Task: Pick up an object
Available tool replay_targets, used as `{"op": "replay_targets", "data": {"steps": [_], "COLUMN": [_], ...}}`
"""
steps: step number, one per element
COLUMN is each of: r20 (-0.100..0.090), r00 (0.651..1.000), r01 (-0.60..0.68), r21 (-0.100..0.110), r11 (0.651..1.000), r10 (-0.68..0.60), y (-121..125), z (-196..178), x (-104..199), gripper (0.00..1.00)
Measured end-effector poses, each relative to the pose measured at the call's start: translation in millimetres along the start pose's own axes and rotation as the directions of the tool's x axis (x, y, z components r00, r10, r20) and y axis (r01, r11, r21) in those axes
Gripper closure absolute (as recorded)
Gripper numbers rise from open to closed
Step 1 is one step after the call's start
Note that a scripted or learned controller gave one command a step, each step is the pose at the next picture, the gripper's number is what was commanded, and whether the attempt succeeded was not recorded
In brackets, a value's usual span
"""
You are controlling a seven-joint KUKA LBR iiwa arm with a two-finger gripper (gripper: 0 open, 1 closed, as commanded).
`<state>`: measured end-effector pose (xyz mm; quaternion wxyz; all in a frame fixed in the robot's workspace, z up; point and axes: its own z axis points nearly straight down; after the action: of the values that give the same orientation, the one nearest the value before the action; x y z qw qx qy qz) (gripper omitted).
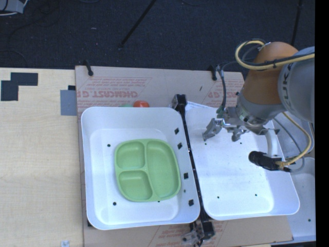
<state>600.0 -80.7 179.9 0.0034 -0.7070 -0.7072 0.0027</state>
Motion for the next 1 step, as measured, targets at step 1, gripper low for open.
{"op": "replay_targets", "data": {"steps": [1], "r20": [0.0], "r00": [1.0], "r01": [-0.001], "r21": [-0.001], "r11": [1.0], "r10": [0.001], "y": [1.0], "z": [44.2], "x": [-1.7], "gripper": [0.0]}}
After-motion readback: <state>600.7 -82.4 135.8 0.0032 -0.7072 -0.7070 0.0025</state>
